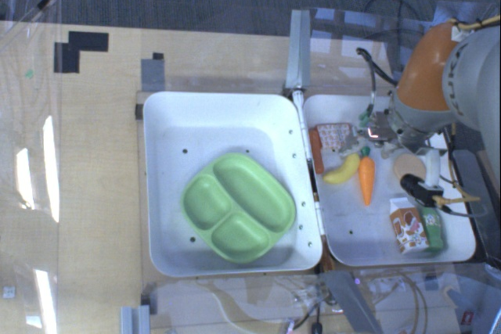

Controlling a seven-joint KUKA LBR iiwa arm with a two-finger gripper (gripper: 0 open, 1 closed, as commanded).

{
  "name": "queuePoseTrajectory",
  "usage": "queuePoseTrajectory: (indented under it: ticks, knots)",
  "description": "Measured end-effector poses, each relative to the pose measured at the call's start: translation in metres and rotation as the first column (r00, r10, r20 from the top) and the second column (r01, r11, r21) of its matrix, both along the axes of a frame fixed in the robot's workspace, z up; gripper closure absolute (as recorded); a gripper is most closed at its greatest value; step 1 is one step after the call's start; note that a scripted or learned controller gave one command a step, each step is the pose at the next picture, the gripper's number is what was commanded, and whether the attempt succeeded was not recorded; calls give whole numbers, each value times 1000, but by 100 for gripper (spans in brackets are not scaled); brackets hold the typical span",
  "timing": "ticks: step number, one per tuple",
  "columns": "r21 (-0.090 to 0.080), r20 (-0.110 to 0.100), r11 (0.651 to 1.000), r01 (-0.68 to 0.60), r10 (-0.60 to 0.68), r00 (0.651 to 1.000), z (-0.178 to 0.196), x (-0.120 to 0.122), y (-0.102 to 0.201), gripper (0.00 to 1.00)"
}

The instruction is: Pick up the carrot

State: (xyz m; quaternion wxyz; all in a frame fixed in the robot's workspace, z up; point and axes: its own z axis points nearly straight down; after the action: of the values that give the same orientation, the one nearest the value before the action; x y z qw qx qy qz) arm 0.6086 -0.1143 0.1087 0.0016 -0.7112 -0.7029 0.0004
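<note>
The orange carrot (pixel 366 181) lies in the right bin (pixel 352 242), its green top pointing to the back and its tip to the front. A yellow banana (pixel 342 170) touches it on the left. My gripper (pixel 374 132) hangs over the back of this bin, just behind the carrot's green top, under the grey wrist with the orange band. Nothing shows between the gripper and the carrot.
A red and white packet (pixel 332 138) lies behind the banana. A small carton (pixel 416 230) sits at the bin's front right, a round beige piece (pixel 409 167) right of the carrot. The left bin (pixel 168 168) holds a green divided plate (pixel 239 206).
</note>
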Motion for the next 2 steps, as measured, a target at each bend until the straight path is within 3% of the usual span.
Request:
queuePoseTrajectory:
  ticks: [1,2]
  knots:
    - [0,9,1000,-22,22,1000,-21,-25,-20,0]
    - [2,12,1000,-25,25,1000,-10,-23,-18,100]
